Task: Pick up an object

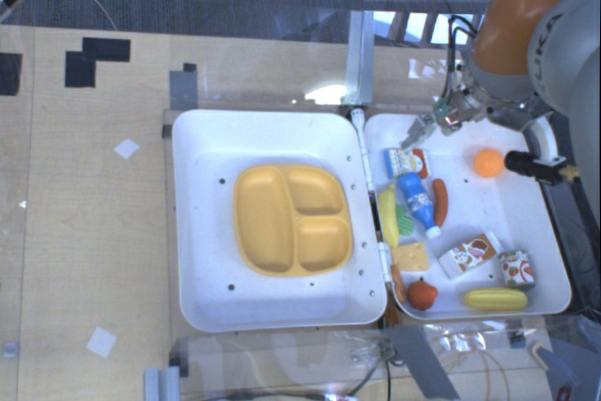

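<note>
Arm (pixel 535 33) is reaching in from the right, hanging over the far edge of the right bin (pixel 554 230). Jaws (pixel 441 119) are sitting above the bin's far left corner; cannot tell whether they are released or clenched, and nothing is showing between them.

Right bin is holding the loose items: an orange ball (pixel 488 163) toward the far right, a blue bottle (pixel 417 202) lying along the left side, a red sausage (pixel 439 199) just beside it, a cracker (pixel 409 256), a tomato (pixel 423 294) at the near left, a banana (pixel 495 299) along the near edge, and a small carton (pixel 470 255) nearby.

Left bin (pixel 202 230) is carrying a yellow divided tray (pixel 293 219) at its middle. Both bins are resting side by side on the bench (pixel 84 230).
</note>
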